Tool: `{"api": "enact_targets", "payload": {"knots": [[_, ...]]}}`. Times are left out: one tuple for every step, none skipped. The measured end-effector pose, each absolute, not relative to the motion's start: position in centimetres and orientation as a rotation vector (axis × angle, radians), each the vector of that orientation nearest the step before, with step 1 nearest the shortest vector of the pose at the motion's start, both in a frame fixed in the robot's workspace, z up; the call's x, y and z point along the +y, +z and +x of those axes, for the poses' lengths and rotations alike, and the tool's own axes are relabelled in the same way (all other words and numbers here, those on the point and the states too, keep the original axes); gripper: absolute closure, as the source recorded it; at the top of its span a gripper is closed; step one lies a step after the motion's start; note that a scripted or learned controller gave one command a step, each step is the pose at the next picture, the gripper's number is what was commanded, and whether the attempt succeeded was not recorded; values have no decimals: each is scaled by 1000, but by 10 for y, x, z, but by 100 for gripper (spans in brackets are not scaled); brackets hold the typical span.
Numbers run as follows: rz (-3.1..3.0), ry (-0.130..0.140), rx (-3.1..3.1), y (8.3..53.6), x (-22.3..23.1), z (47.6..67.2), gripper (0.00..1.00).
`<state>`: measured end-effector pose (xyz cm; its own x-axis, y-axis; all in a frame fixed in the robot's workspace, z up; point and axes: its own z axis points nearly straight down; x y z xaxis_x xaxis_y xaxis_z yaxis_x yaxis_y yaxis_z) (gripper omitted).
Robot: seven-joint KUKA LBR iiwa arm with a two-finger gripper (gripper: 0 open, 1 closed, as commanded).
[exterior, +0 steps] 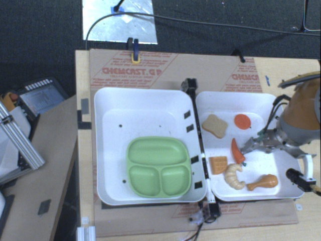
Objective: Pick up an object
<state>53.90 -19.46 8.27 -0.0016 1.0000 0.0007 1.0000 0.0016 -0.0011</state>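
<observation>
Grey gripper [247,148] is seen at the carrot's [236,151] 3 o'clock, just beside it; finger opening cannot be told, no hold is seen. A centred descent over the carrot is advised before closing. Right bin [261,100] holds bread [215,126], tomato [242,121], cracker [218,164], croissant [234,175], drumstick [263,182]. Left bin [110,134] holds a green divided plate [158,165].

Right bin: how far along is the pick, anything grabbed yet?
Done: the gripper has reached into the right bin, its tip beside the carrot. In hand: nothing visibly held. Left: grasp and lift; bread, tomato, cracker, croissant and drumstick all lie on the floor.
</observation>
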Motion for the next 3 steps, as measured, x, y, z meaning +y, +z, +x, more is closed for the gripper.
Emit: {"api": "enact_targets", "payload": {"knots": [[-2222, -2, -2226, 95, -195, 540, 100], [-2222, -5, -2230, 159, -195, 546, 100], [-2223, -4, -2230, 217, -204, 544, 100]]}}
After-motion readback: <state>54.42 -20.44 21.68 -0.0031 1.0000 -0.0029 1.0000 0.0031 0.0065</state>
